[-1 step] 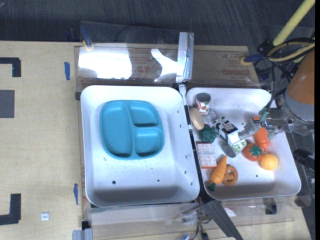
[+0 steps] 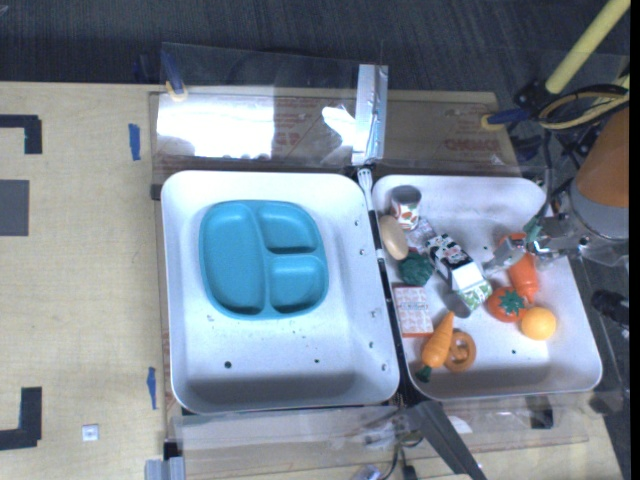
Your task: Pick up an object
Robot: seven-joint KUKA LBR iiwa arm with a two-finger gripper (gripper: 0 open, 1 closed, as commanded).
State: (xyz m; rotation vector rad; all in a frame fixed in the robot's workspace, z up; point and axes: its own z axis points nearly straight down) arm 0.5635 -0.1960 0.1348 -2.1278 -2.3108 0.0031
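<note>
We see two bins side by side: the left bin (image 2: pixel 190 298) fills the middle of the frame, with a divided tray (image 2: pixel 264 258) in its upper half. The right bin (image 2: pixel 570 358) holds the rest: a small cup (image 2: pixel 405 206) at its upper left, a flat card (image 2: pixel 411 311) by its left wall, a toy carrot (image 2: pixel 436 343) at lower centre, and a round fruit (image 2: pixel 538 323) to the right.
</note>
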